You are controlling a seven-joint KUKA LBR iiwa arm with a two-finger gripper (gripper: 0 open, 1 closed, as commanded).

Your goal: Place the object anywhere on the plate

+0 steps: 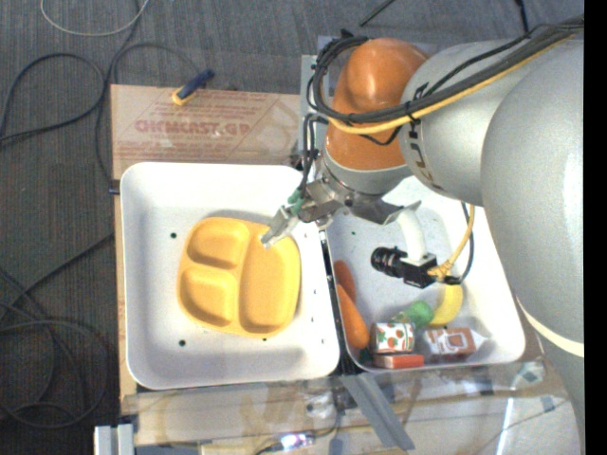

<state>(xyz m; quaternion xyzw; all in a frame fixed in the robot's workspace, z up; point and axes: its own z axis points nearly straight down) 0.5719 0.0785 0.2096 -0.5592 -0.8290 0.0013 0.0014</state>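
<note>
A yellow plate [242,275] with three compartments lies in the left white bin [152,349]. My gripper [276,229] hangs over the plate's upper right edge, near the ridge between the compartments, and I see no object in it. An orange carrot [350,309] lies along the left wall of the right bin [503,335]. A yellow banana [449,302], a small green item [414,313] and two little cartons [395,338] [453,342] crowd that bin's near end.
The grey arm with its orange band [375,93] covers much of the right bin and its far side. A black fitting with a yellow cable [406,266] juts over the right bin. Brown board [209,126] lies behind the left bin.
</note>
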